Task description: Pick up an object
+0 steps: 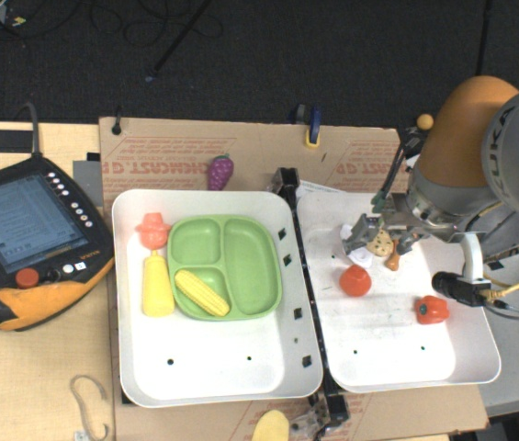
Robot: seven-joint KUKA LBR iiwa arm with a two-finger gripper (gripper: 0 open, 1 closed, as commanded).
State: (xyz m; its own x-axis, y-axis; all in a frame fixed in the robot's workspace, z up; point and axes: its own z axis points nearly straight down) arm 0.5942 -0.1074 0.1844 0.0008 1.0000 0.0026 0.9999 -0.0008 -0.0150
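Arm (466, 154) reaches in from right, gripper (376, 239) low over upper-left part of right bin (406, 361). Can't tell if it's released or clenched; small tan piece (383, 243) and orange bit (393, 262) sit right at its tip, unclear if gripped. Red tomato (355, 281) lies on the bin floor just below-left of the gripper, apart from it. Red pepper (432, 310) further right, well apart. Left bin (204, 366) holds green divided plate (241, 255) with corn cob (202, 292) in its lower compartment, yellow bottle (156, 285) and pink toy (152, 231) beside the plate. Purple item (220, 172) on cardboard behind. Pendant (29, 237) on surface at left.
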